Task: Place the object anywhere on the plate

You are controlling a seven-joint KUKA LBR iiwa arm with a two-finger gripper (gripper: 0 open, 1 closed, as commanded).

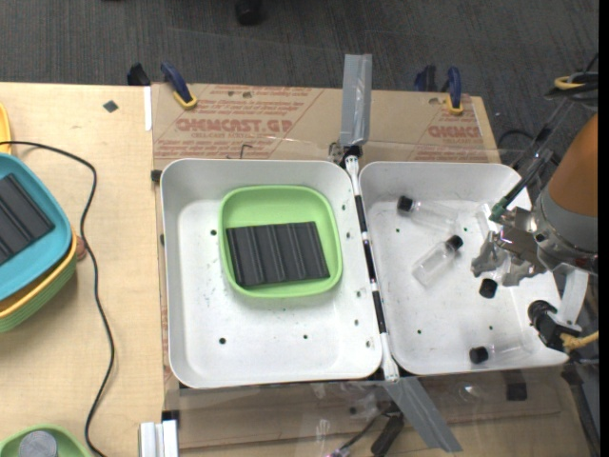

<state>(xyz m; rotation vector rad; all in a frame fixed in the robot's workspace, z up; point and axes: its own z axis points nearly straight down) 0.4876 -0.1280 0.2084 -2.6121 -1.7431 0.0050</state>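
I can't tell whether my end effector [495, 260] is gripping anything; it hangs low over the right bin [419, 350], by its right wall. Nearest me lies a black-capped clear vial [479, 354], then another vial [438, 258] just beside the end effector, a third [419, 208] farther back. They're clear and round: likely to roll or slip. The green plate [328, 208], left bin [190, 341], holds a black ridged pad [278, 253]; the bins' shared rim must be cleared.

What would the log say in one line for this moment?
gripper: over right bin, near clear vial | green plate: left bin, holds dark ridged pad | placement: not done
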